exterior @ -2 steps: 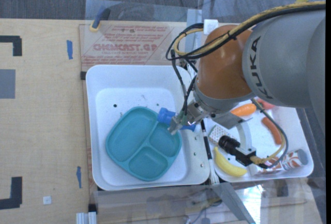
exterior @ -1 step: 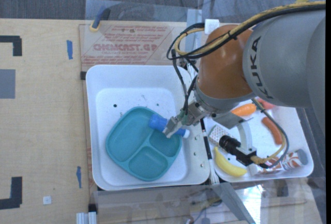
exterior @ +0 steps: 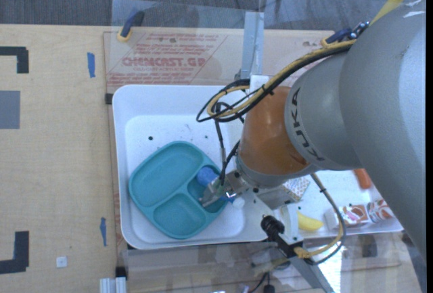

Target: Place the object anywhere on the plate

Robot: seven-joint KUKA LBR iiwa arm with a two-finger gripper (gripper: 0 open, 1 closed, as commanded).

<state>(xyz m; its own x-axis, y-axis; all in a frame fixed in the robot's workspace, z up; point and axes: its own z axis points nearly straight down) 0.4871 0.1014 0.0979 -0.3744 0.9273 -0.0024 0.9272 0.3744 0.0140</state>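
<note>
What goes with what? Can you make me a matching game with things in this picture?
Things:
1. plate
2. banana
3. band on the arm
4. bin

Colours:
a. white
b. orange
c. teal
d. yellow

Pairs: 1-c, 2-d, 3-b, 4-a. The claw hangs over the plate's right edge, by something small and blue.

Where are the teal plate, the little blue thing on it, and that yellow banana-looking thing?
teal plate [exterior: 166, 180]: camera view, floor of its large compartment.
blue object [exterior: 205, 177]: camera view, its top, at the plate's right edge.
yellow banana-shaped item [exterior: 310, 222]: camera view, its middle, in the right bin.
</note>
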